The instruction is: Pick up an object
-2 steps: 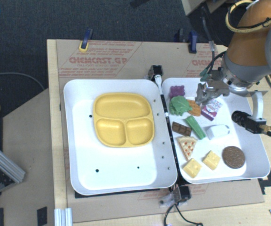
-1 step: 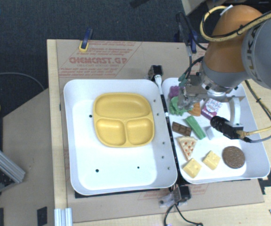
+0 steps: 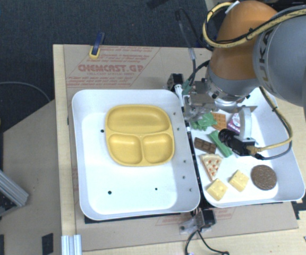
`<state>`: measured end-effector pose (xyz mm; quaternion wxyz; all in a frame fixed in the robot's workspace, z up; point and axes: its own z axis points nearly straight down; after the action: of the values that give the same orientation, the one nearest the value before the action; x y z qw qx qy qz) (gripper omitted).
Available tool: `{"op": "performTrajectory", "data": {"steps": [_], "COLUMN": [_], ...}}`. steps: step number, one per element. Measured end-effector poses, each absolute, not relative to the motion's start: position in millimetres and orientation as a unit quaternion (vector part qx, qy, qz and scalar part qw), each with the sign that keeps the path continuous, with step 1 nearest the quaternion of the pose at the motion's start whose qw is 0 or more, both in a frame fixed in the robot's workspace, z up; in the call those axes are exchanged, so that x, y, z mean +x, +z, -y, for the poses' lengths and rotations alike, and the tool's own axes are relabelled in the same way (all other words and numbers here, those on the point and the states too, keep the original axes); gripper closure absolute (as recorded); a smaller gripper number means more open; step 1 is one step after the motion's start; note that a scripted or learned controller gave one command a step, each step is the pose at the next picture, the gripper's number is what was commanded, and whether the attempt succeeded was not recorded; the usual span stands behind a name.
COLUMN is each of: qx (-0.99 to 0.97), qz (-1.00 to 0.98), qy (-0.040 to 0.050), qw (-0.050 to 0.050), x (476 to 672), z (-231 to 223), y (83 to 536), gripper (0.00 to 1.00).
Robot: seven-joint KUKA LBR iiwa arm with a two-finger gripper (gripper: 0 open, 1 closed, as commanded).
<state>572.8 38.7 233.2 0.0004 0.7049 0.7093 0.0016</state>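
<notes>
Toy foods (image 3: 212,167), small plastic wedges and cubes; hand (image 3: 198,109) above, grip unclear.

The bench (image 3: 65,142) is topped with brown board printed in red lettering near its far edge. Two shallow white bins sit on it side by side, their inner rims touching. The left bin (image 3: 89,190) lies toward the middle of the board; the right bin (image 3: 291,169) reaches its right side. A small blue and yellow clip (image 3: 96,48) rests at the far edge, near the lettering.
</notes>
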Motion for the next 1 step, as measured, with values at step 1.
{"op": "performTrajectory", "data": {"steps": [1], "qx": [0.706], "qz": [-0.708], "qy": [-0.0007], "qw": [-0.001], "x": [577.0], "z": [-68.1], "y": [217.9], "gripper": [1.0]}}
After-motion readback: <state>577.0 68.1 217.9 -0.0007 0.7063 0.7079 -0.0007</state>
